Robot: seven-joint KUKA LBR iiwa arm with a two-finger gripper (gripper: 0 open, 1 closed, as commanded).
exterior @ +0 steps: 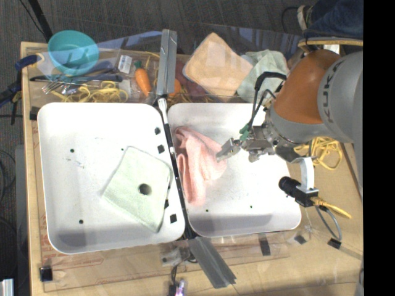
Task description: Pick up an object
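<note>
Wooden bench (111, 261) on dark carpet, bearing two shallow white bins side by side, with clutter along the far edge — a teal bowl (73, 50), yellow rubber bands (99, 92), a tan pad (216, 65).

Left bin (68, 140): one pale green cloth (137, 187), lying flat, a dark spot near its middle.

Right bin (259, 202): a pink cloth (196, 162), crumpled, bunched against the divider side and well clear of the bin's right half.

Arm (321, 97) reaches in from the right, orange band above the wrist, over the right bin. Gripper (227, 149) sits at the pink cloth's right edge, low over it. Its fingers look close together at the fabric fringe, but I cannot tell whether any cloth lies between them or whether they are parted — too small and too shadowed.

Judgement: the step in hand is the grasp on the pink cloth. To do it well — bite a raised fold rather than the thin hem, press down enough that both fingers gather fabric, close fully, then lift straight up and slowly. Risk: a shallow pinch at the edge slips out on the lift; the divider wall nearby could snag trailing cloth.
</note>
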